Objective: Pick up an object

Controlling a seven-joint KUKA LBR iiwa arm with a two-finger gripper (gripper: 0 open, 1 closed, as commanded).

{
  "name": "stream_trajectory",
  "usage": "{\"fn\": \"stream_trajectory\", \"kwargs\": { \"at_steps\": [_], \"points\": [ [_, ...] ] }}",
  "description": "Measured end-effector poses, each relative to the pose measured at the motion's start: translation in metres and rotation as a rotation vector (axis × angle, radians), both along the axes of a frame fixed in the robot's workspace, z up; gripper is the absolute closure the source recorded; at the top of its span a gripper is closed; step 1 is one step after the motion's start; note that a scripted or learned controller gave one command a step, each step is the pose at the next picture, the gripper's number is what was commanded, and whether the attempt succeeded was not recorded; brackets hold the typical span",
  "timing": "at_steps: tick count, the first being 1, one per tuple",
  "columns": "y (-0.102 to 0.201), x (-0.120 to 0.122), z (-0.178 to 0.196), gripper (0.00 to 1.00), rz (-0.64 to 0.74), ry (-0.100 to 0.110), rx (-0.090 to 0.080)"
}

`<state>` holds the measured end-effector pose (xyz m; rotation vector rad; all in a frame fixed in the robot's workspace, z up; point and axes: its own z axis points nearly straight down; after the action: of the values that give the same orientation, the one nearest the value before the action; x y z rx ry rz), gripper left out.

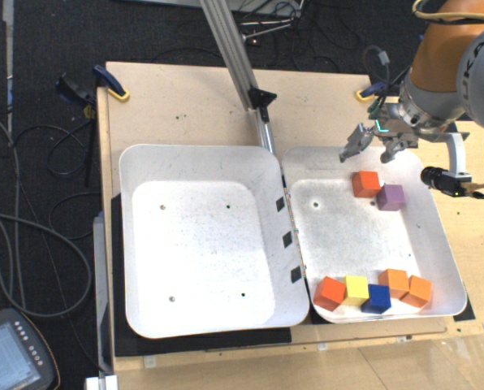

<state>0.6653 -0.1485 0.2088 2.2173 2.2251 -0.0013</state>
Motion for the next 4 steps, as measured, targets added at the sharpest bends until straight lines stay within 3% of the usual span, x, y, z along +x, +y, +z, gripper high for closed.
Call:
{"fn": "stream_trajectory", "kwargs": {
  "at_steps": [1, 2, 3, 4],
  "points": [
    [0.006, -0.001, -0.063, 0.0, 0.0, 0.005, 0.001],
    [0.006, -0.001, -0.093, 0.0, -0.001, -0.002, 0.001],
    [0.006, 0.001, -0.083, 1.0, 0.0, -0.006, -0.001],
    [0.009, -0.002, -0.038, 1.0, -0.001, -0.007, 0.0]
  ]
}}
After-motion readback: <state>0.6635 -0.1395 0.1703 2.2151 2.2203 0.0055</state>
